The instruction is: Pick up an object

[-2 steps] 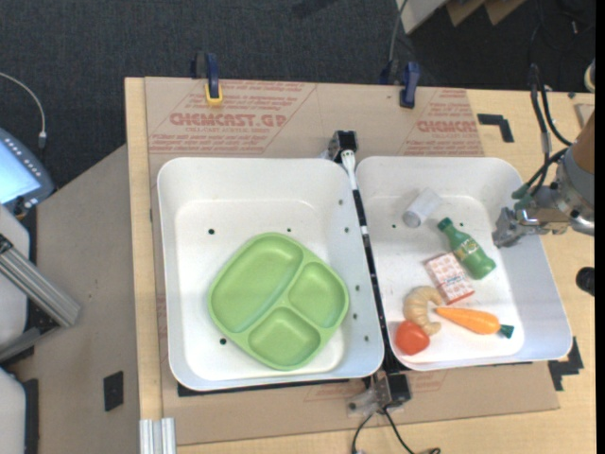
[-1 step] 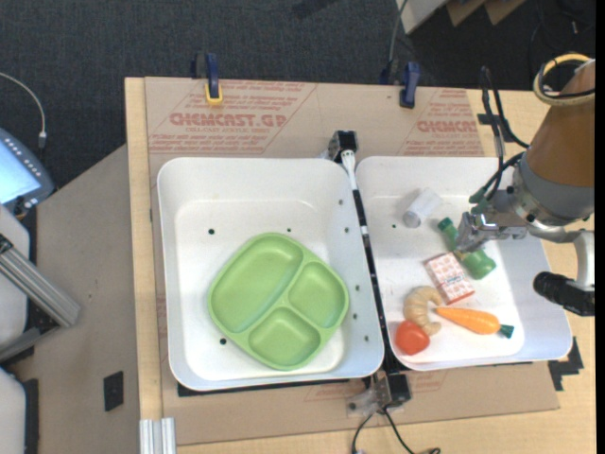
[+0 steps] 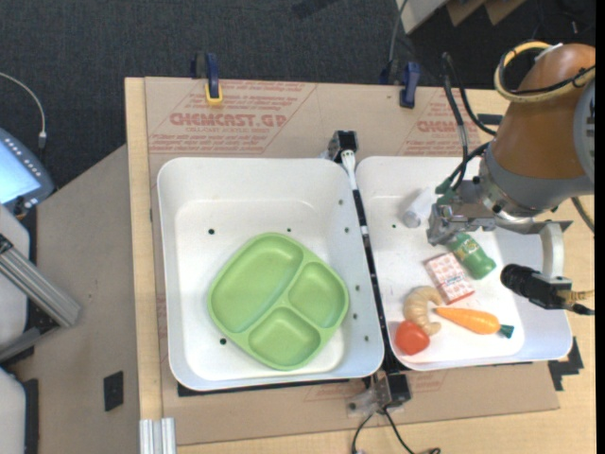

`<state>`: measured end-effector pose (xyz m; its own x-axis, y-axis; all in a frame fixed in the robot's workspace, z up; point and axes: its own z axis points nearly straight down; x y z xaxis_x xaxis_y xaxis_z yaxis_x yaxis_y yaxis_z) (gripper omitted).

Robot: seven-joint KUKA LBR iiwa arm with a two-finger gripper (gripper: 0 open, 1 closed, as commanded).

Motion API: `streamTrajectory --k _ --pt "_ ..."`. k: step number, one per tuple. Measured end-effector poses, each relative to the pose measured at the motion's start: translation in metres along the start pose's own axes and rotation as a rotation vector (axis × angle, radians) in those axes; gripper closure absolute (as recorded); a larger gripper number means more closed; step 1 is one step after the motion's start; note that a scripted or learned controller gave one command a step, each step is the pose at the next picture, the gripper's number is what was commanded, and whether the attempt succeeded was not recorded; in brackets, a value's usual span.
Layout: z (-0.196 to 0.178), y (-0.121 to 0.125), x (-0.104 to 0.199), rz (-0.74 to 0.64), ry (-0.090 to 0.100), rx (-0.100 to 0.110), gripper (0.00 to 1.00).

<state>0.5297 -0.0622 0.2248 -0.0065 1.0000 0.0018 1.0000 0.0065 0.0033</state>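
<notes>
My gripper point(image 3: 454, 227) hangs over the right bin point(image 3: 388, 183), near its middle. Directly beneath and just in front of it lies a green object point(image 3: 475, 259), partly covered by the gripper. A pink box point(image 3: 449, 278) sits just left of that. Nearer the front edge are an orange carrot point(image 3: 468, 322), a tan lumpy piece point(image 3: 423, 306) and a red tomato point(image 3: 411, 338). A small grey-white object point(image 3: 411, 215) rests to the gripper's left. Nothing can be seen held by the gripper.
The left bin point(image 3: 180, 253) holds a green divided plate point(image 3: 278, 300). A raised rim point(image 3: 364, 244) separates the two bins. The bulky orange-banded arm point(image 3: 544, 130) leans in over the right bin's far right corner.
</notes>
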Motion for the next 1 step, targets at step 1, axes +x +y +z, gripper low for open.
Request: streamTrajectory --k 1 --pt "-0.0046 -0.0041 0.0566 0.0 0.001 0.003 1.0"
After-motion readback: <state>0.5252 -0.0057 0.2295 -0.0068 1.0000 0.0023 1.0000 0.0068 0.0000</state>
